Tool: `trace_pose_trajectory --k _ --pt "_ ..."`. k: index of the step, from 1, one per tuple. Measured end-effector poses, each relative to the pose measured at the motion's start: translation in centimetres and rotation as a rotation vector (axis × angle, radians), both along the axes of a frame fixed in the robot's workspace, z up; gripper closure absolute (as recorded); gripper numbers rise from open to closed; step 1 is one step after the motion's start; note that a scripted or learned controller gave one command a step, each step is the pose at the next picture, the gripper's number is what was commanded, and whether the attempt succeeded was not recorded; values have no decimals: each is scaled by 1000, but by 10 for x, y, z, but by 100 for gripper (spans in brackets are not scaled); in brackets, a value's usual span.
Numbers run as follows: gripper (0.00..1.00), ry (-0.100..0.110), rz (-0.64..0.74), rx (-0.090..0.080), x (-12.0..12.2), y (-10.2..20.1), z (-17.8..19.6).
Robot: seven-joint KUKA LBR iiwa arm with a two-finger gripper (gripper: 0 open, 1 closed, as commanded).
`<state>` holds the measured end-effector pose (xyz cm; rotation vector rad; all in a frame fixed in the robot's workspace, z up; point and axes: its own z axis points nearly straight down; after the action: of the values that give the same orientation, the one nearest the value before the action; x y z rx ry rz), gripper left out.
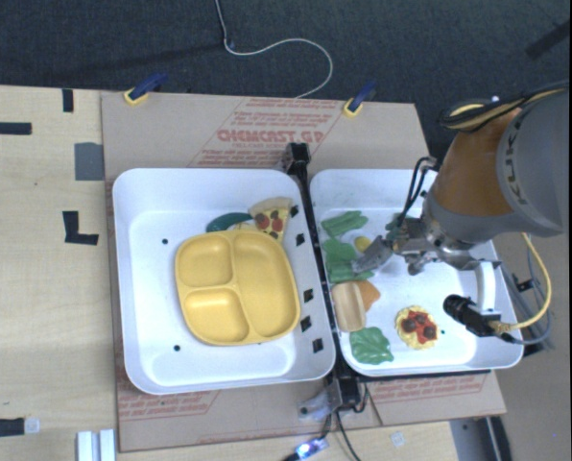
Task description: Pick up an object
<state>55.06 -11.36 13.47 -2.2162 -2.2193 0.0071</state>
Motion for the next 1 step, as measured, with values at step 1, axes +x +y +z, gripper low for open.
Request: trace_pose_trajectory --k 1 --pt "0 -5 -1 -1 0 1 -53"
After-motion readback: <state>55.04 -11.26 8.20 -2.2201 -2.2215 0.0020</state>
